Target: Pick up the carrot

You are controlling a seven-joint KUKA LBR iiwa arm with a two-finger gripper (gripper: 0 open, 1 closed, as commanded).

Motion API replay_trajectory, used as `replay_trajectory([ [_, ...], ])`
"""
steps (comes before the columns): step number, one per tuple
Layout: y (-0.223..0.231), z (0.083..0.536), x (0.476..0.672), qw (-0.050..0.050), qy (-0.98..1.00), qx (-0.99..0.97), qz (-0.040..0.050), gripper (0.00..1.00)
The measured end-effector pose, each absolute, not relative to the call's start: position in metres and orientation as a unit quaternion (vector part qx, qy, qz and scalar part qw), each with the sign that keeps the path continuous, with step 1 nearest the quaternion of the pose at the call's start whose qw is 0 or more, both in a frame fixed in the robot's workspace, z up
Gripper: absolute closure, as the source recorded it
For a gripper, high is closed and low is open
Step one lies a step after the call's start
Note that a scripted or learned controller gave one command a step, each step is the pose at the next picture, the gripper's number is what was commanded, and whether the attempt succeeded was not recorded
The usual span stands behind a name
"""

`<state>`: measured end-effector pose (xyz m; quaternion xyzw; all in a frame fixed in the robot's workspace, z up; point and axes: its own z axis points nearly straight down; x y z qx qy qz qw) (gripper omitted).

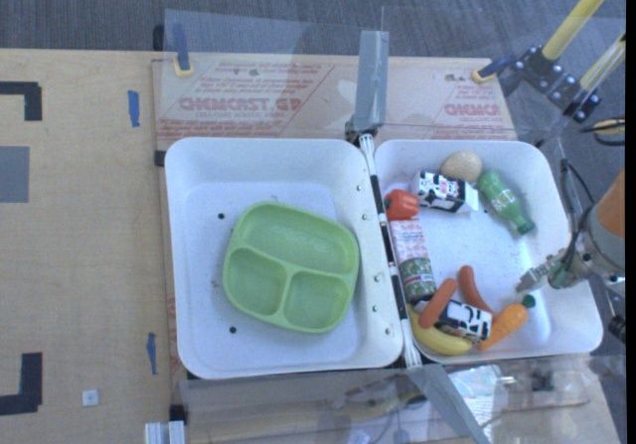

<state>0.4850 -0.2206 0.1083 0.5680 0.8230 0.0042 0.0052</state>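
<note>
You'll find red lettering printed on the clear panel [260,94] behind the white bins, too faint to read reliably. Labels on the packages in the right bin [556,333] are illegible.

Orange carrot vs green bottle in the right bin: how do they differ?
The orange carrot with a green top lies near the front of the right white bin, beside the yellow banana; the green plastic bottle lies at the back by the round beige potato. The carrot tapers; the bottle is rounder. Both lie flat at a slant.
</note>
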Motion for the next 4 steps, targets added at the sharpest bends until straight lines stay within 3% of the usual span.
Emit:
replay_trajectory([
  [1, -0.221, 0.108, 0.485, 0.005, 0.823, 0.568, 0.0042, 0.0],
  [2, -0.209, 0.087, 0.481, 0.003, 0.823, 0.568, 0.0008, 0.0],
  [3, -0.211, 0.098, 0.482, 0.006, 0.822, 0.57, 0.002, 1.0],
  [4, -0.204, 0.088, 0.494, 0.003, 0.798, 0.603, 0.0004, 1.0],
])
